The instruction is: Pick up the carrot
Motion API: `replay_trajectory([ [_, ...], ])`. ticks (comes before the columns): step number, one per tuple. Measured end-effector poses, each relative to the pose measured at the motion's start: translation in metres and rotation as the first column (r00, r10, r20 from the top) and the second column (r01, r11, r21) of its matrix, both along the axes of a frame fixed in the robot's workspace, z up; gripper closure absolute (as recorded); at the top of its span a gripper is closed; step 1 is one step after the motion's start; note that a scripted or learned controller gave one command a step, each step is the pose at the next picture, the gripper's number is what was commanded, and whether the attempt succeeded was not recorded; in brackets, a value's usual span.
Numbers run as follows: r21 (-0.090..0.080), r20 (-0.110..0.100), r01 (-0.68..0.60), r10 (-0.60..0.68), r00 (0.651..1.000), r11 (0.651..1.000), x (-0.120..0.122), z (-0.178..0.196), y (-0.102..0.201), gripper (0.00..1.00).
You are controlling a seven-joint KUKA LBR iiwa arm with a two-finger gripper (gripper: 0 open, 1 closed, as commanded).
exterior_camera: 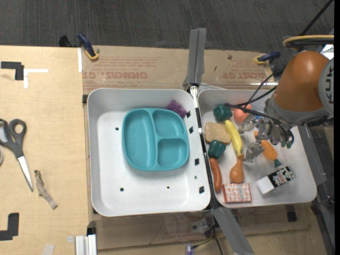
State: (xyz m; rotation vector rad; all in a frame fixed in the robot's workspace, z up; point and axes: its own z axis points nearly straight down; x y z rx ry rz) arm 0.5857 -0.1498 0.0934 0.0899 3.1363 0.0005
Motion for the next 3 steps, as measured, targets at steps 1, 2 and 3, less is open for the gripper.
replay_trajectory([
  [1,-0.002,0.005,-0.002,0.002,1.0,1.0,0.002,0.011,0.0,1.0],
  [2,0.0,0.001,-0.008,0.008,1.0,1.0,0.023,0.096,0.023,1.0],
  [3,0.0,0.001,-0.008,0.008,1.0,1.0,0.023,0.096,0.023,0.0],
])
